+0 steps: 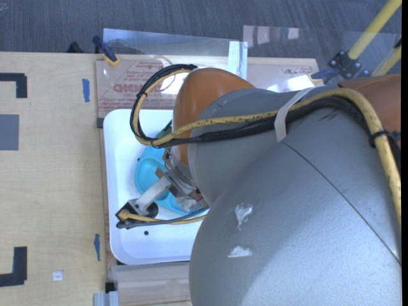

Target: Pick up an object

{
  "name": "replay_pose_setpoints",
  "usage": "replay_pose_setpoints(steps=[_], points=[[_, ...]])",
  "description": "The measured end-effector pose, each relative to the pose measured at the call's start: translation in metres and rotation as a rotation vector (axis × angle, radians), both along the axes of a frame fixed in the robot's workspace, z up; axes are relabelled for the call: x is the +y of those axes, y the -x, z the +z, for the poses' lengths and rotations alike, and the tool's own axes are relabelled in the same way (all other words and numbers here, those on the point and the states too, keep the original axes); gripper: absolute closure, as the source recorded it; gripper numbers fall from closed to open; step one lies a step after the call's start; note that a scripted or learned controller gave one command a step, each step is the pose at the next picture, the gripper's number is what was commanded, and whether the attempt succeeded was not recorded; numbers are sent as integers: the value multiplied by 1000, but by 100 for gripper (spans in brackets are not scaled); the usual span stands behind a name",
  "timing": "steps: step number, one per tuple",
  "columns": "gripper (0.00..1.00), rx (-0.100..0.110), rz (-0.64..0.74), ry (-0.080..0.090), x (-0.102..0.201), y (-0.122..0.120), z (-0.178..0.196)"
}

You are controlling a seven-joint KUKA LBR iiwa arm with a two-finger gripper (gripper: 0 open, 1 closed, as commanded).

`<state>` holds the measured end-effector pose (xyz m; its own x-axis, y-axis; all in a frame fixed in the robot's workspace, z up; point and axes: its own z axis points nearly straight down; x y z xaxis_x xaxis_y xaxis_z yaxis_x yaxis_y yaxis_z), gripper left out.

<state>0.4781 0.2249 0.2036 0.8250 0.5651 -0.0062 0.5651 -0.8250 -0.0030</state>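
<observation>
Since the arm [306, 203] blocks most of my view, I cannot tell whether the gripper [180, 193] is wide or narrow. Right beside it, touching or nearly so, a blue cup [146, 173] lies in the white bin [116, 171]. It looks like light, stiff, slick plastic; I'd take its rim.

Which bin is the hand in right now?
The view's left bin, the one with the blue object in it. The hand is down beside that object. The arm blocks the view's right side.
</observation>
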Motion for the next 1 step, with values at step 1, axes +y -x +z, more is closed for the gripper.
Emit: replay_pose_setpoints(steps=[1], points=[[100, -1, 434, -3, 0, 0, 2]])
